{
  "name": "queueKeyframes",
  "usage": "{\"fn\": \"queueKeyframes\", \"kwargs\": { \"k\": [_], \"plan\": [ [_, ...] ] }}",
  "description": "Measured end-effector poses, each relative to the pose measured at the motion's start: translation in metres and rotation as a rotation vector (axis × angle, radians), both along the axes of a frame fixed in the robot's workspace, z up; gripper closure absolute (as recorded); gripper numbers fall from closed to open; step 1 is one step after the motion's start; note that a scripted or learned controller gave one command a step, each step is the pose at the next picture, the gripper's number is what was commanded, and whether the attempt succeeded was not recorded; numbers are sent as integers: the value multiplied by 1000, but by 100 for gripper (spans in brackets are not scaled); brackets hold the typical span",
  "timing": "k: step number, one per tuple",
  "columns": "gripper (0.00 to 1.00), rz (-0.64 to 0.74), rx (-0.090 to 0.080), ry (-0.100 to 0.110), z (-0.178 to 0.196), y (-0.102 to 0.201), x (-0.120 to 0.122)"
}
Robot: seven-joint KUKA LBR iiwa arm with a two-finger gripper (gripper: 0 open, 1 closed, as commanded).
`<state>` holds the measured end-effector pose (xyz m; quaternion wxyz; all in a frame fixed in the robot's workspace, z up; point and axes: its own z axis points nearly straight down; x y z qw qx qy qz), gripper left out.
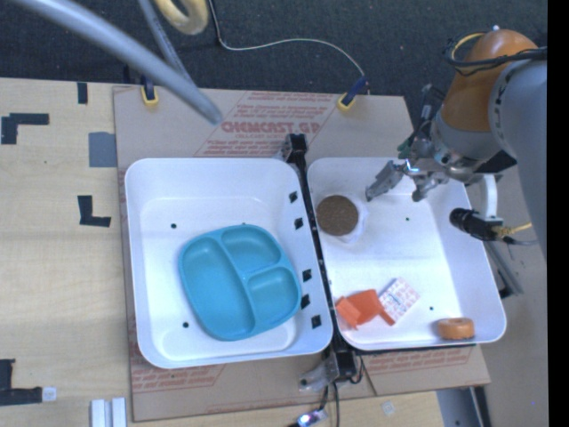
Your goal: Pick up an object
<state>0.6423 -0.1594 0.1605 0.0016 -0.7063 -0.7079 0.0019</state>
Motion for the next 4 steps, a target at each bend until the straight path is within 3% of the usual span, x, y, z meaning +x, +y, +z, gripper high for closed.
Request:
{"fn": "queueKeyframes", "kwargs": {
  "k": [2,3,4],
  "plan": [
    [0,0,-1,-4,-77,3,0],
    [100,2,-4,-10,-63,3,2],
    [100,-1,0,-8,-18,-3,2]
  ]
}}
